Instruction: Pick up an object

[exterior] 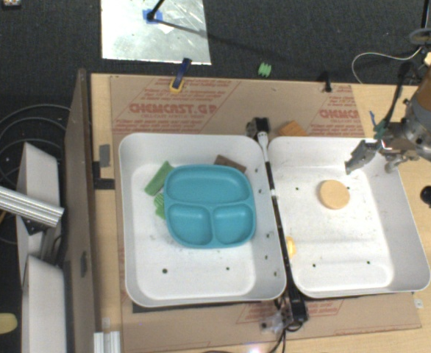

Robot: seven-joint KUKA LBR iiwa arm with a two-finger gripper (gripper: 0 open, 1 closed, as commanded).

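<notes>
Tan and round, a flat disc [334, 195] is seen lying on the floor of the right bin [392, 271], in its upper middle, apart from every wall. It is judged the likeliest object for the task, since nothing else lies so near the tool. The gripper [372, 155] is held above the far edge of that bin, up and to the right of the disc, near it but not touching. Two pale prongs can be made out, one slanting towards the disc and one further right, with a gap between them, so the fingers are taken to be apart with nothing between them. The grey arm [430, 120] enters from the right side.

A small yellow piece [290, 248] is seen at the left wall of the same bin, by the divider. In the left bin [138, 278] a blue compartment tray [209, 206] is laid, with green pieces [157, 179] tucked at its left edge and a brown block [230, 162] at its upper right corner. An orange block [292, 129] rests on the bench just beyond the bins.

As to progress, nothing has been lifted: the disc is flat on the bin floor. What is left is judged to be nearly the whole task: the descent over an object, the closing of the fingers, and the lift.
</notes>
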